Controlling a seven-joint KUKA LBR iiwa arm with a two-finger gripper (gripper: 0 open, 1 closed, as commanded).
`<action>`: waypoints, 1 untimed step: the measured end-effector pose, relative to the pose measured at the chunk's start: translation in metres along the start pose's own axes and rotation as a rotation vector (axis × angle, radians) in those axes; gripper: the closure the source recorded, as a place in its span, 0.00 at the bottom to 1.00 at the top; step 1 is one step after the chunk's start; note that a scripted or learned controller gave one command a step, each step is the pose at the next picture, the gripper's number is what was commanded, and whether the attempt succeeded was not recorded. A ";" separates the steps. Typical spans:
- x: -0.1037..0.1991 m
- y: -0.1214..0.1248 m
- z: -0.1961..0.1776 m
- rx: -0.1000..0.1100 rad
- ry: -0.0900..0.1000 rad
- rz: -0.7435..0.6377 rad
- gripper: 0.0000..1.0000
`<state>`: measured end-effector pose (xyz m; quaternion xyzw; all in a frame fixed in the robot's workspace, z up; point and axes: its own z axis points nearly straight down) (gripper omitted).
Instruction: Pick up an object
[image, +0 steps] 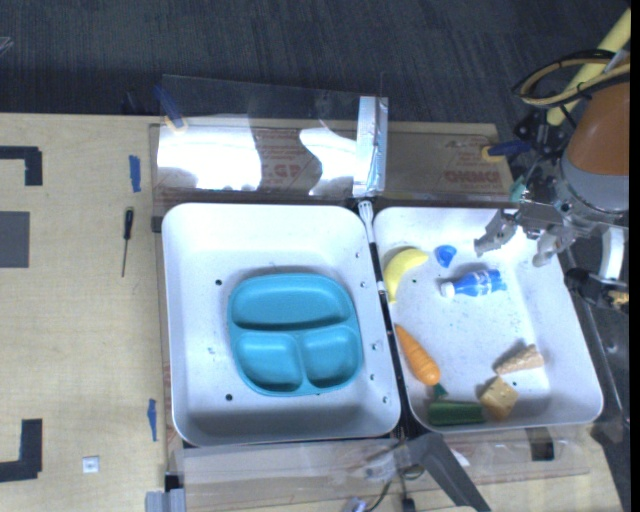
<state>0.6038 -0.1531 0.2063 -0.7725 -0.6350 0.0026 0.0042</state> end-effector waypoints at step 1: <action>0.037 0.019 0.110 -0.012 -0.001 0.264 0.00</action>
